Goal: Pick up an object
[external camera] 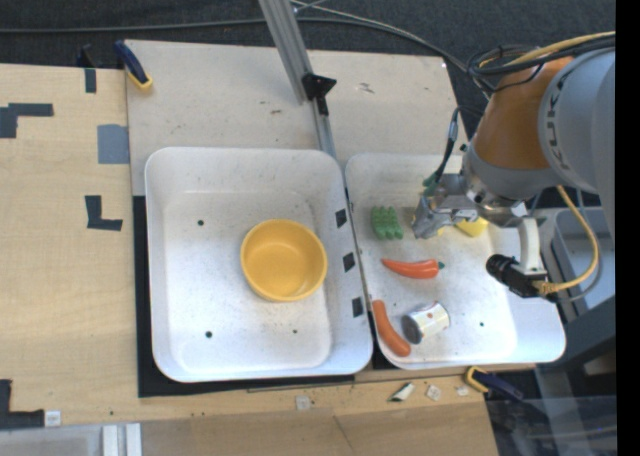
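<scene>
- Nearest me, at the front edge of the right bin (530, 344), I see a small silver can (426, 321) lying on its side, with an orange sausage-shaped toy (389, 329) just beside it on its left, against the bin's left wall.
- A little farther in lies a red-orange chilli pepper (411, 267) with a green stem, flat on the bin floor.
- In the left bin (180, 244) a yellow bowl (284, 259) sits upright near the middle.
- Farther back in the right bin is a green ridged block (386, 222), and just to its right the gripper (432, 219) hangs low over the bin floor.
- I cannot tell whether the jaws are apart or together; nothing visible sits between them.
- A yellow object (472, 226) peeks out by the gripper's right side, partly hidden.
- The grey and orange arm (530, 134) comes in from the right.
- Farthest away, a metal pole (285, 29) crosses the worktop (220, 104).
</scene>
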`<state>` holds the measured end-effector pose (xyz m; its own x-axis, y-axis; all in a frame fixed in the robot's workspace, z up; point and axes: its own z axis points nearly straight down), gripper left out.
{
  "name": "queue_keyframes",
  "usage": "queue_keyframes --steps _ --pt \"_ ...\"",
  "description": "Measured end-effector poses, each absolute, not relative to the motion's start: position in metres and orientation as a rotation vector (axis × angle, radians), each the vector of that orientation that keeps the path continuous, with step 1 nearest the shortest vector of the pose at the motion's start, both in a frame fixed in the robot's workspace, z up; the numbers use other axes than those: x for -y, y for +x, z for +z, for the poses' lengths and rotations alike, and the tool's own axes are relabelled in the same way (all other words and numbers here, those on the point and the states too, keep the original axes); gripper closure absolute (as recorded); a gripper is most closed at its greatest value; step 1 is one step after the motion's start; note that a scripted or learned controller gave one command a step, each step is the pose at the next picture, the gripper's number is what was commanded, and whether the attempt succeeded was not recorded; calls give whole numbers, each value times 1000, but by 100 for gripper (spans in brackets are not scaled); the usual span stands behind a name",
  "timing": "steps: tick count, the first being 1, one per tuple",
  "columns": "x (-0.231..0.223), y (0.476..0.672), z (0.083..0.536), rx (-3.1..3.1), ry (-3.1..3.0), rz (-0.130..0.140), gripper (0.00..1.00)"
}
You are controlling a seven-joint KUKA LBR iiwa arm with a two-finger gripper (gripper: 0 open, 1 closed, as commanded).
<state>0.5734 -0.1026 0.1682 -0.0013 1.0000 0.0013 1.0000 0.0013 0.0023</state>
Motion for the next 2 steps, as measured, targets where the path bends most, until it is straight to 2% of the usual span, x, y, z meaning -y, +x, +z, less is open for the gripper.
queue_keyframes --steps 2 --pt "98 563 273 -2223 2218 5 100"
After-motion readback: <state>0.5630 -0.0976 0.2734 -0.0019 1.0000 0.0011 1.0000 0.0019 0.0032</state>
